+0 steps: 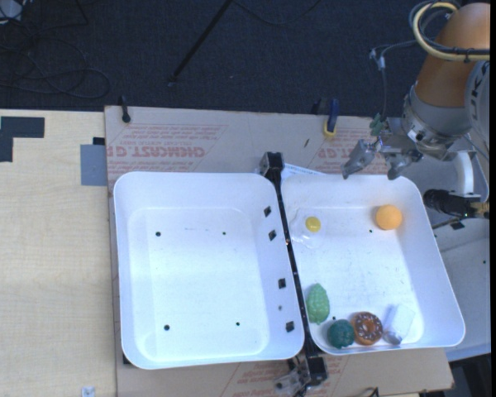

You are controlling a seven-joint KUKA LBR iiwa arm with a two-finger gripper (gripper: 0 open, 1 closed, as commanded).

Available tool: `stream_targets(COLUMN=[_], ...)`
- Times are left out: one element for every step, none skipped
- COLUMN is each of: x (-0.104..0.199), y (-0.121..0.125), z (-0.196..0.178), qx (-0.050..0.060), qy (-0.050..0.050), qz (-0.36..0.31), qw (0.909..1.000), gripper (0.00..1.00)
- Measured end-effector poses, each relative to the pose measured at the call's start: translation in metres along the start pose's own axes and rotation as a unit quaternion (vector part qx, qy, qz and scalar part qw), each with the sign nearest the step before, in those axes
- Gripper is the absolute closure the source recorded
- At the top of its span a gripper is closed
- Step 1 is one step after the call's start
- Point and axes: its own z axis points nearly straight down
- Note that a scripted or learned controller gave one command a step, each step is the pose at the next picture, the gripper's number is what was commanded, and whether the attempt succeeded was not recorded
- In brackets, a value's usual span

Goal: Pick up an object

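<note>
A single fixed camera looks down at a slant from above the bench point(41, 246), far enough back to take in both white bins point(198, 197) whole, side by side. Beyond the bins lies dark floor with cables point(66, 64), and the arm point(450, 64) enters right of them.

A pale wooden bench point(41, 255) is covered at centre by a flat brown cardboard sheet with red print point(190, 139). Two shallow white plastic bins, left point(136, 222) and right point(434, 271), are set side by side on the cardboard, touching.
</note>
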Motion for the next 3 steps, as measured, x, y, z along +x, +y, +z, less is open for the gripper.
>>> stream_targets(x=[0.083, 0.083, 0.123], y=[-0.046, -0.104, -0.163], z=[-0.028, -0.072, -0.157], qx=[0.009, 0.009, 0.006], qy=[0.003, 0.002, 0.003], qz=[0.000, 0.003, 0.001], qw=[1.0000, 0.9999, 1.0000], gripper=[0.00, 0.00, 0.00])
